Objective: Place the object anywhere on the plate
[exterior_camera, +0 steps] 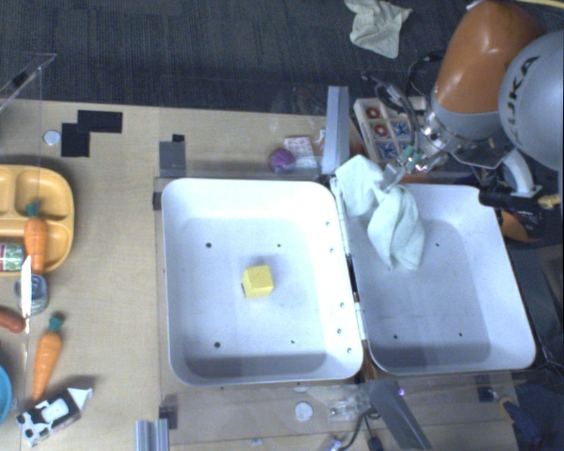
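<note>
Two shallow white bins sit side by side on a tan tabletop (106, 352): left bin (189, 343) holds a yellow block (258, 281) near its centre; right bin (502, 343) holds a pale white cloth (394, 227) at its upper-left corner, one end draped over the rim. Claw (407, 163) sits at the cloth's top edge, apparently pinching a fold; exact finger spacing is hard to read. Arm shell shows partial lettering "UKA" (537, 72). Left of the bins: yellow divided plate (53, 189), toy carrots (46, 351), small cow-patterned carton (55, 412). Dark floor lies beyond the tabletop, with a crumpled rag (377, 25) on it.
</note>
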`<state>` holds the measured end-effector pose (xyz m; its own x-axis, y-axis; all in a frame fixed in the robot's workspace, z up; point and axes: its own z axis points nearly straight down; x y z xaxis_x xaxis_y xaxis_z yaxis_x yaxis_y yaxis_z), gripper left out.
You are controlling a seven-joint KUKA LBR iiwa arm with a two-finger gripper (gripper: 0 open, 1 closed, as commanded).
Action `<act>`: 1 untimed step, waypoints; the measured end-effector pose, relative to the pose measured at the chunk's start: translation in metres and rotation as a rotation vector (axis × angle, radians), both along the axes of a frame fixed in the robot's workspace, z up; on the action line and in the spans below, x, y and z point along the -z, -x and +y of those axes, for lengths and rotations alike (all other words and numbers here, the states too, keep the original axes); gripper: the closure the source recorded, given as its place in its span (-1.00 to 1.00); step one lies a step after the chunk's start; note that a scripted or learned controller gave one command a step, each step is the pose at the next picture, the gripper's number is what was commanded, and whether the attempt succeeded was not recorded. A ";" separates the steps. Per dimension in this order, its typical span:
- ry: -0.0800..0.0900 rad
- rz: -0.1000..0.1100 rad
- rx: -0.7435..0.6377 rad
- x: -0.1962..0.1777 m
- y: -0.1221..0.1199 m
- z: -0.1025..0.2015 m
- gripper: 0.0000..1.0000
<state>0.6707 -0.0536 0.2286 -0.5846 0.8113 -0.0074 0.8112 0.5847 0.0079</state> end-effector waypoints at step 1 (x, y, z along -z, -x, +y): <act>-0.003 -0.001 0.001 -0.019 0.000 0.096 1.00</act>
<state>0.6703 0.0423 0.2480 -0.5838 0.8119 -0.0058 0.8118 0.5838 0.0100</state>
